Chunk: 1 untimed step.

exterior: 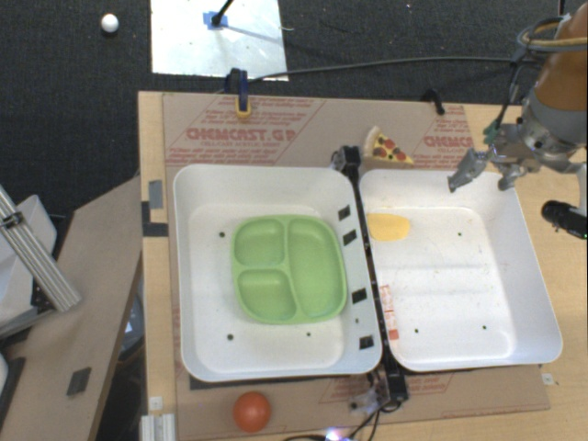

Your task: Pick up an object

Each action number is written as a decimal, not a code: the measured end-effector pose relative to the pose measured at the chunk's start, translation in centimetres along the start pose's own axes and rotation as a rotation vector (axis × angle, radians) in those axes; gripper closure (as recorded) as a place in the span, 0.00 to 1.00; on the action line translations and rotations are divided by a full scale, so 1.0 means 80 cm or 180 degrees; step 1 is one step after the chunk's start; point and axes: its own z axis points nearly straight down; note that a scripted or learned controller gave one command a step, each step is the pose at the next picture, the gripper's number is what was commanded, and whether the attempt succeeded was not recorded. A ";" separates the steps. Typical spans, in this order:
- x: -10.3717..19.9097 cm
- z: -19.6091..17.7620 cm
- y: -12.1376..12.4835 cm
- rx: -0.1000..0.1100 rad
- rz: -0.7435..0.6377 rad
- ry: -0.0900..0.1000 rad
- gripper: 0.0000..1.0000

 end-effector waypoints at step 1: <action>0.000 -0.008 0.003 -0.0034 -0.0007 -0.0006 0.00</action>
